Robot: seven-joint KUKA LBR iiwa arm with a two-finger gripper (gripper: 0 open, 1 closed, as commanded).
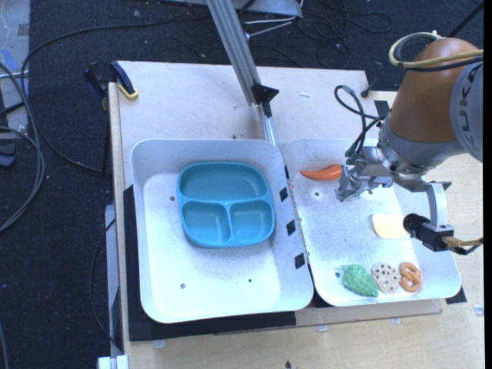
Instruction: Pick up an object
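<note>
The gripper is lowered into the right bin, just beside the carrot lying at its ten o'clock, which suggests the carrot is the intended pick; whether the pincer is apart or together cannot be told, and nothing is seen clamped in it. The other candidates are left loose for easy reach: a yellow piece at four o'clock from the gripper, and a green piece, a cracker and a pretzel lined along the near wall. A blue divided plate is set in the left bin.
</note>
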